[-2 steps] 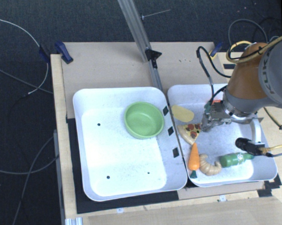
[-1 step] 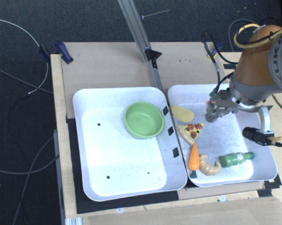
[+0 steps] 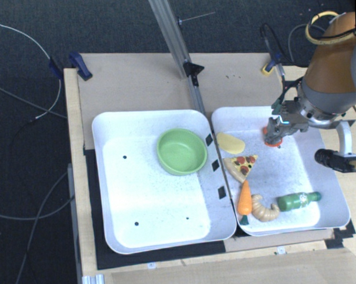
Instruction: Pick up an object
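Gleaming round green bowl [image 3: 181, 150], speckled white bin [image 3: 118, 188]

A pale wooden bench [image 3: 134, 81] stands on dark carpet [image 3: 30, 257], where thin light cables [image 3: 20, 34] loop at the left. On the bench lies a black sheet [image 3: 97, 254], and on it sit 2 shallow white bins side by side, the left bin [image 3: 98, 130] and the right bin [image 3: 341, 211], their rims touching. 3 small black tabs [image 3: 215, 164] sit along that seam. The left bin's floor bears 3 small dark dots [image 3: 137, 224]. A slanted metal bar [image 3: 167, 21] runs from the top edge down toward the seam. 2 blue clamps [image 3: 80, 65] grip the bench's far left corner, and another blue clamp [image 3: 273, 63] sits at the far edge on the right.
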Robot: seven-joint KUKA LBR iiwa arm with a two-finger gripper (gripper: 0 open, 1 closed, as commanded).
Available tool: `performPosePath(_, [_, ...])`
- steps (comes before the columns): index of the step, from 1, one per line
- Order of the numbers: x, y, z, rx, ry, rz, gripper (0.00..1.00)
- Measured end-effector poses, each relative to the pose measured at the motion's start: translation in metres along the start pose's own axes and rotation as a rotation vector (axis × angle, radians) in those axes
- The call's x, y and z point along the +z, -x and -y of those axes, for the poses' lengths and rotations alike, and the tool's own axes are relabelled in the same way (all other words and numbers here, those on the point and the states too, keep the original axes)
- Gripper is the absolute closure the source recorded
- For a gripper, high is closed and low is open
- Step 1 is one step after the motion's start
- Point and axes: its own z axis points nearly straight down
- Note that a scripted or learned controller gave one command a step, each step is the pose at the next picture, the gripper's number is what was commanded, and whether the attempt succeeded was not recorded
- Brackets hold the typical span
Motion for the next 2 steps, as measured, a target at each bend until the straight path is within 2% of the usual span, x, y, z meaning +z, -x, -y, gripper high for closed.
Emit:
performPosePath(1, [-0.050,0.000,-0.002,0.001,0.000,0.000,1.00])
performPosePath(2, [-0.052,-0.048,-0.023,-0.003,-0.003,-0.001,1.00])
